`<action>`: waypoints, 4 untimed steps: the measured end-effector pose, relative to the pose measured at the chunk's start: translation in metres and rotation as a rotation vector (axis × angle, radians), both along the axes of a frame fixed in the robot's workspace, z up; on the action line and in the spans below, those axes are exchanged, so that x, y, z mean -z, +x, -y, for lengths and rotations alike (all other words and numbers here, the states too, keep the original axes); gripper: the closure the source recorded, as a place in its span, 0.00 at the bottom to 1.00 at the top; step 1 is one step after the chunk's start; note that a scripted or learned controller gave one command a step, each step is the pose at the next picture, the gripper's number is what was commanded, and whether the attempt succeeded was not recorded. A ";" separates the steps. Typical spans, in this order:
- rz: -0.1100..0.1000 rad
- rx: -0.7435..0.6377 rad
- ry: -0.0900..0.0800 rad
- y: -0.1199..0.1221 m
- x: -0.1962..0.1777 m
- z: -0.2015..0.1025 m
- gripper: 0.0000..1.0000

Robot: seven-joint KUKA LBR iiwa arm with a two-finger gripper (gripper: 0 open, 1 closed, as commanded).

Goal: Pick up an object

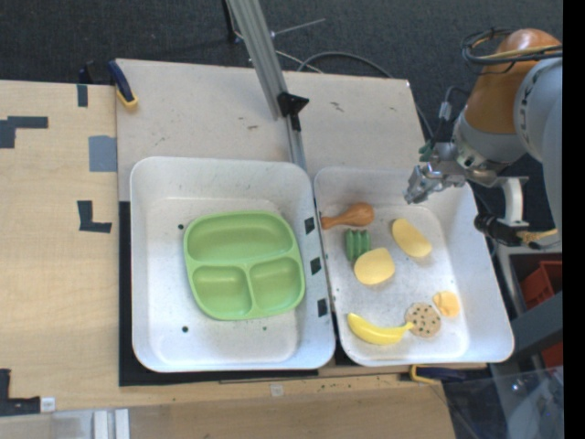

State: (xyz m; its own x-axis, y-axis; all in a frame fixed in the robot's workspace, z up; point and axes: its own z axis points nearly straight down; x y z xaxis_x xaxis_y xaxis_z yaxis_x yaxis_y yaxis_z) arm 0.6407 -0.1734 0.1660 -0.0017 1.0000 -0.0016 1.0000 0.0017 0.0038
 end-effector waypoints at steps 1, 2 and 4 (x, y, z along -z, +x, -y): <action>0.000 0.000 0.000 0.001 -0.050 0.000 1.00; -0.006 -0.003 0.003 -0.014 -0.047 -0.042 1.00; -0.007 -0.004 0.003 -0.054 -0.050 -0.134 1.00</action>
